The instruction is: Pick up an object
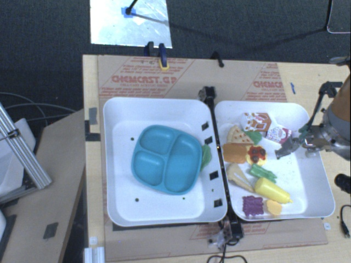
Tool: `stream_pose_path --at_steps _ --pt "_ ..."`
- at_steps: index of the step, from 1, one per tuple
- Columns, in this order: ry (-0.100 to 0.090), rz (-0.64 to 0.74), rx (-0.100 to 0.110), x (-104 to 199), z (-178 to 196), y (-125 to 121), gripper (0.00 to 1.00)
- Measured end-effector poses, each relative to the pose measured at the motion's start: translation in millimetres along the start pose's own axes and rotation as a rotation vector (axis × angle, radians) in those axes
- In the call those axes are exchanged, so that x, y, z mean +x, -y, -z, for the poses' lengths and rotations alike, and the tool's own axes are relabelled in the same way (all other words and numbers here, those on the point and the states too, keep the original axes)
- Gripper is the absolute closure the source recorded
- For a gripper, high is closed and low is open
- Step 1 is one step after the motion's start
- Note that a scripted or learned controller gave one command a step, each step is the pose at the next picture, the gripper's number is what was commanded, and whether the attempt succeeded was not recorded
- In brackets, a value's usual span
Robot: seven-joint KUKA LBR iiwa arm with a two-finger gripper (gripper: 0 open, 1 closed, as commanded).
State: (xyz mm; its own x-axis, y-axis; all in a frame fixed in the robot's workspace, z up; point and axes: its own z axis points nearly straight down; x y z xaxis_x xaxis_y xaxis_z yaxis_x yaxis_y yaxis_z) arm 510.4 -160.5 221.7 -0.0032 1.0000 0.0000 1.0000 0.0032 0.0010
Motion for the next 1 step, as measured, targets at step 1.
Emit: stream_pose_path --at_steps 1 --pt "-0.003 0.010 -0.005 78.8 38.8 -10.4 0.00"
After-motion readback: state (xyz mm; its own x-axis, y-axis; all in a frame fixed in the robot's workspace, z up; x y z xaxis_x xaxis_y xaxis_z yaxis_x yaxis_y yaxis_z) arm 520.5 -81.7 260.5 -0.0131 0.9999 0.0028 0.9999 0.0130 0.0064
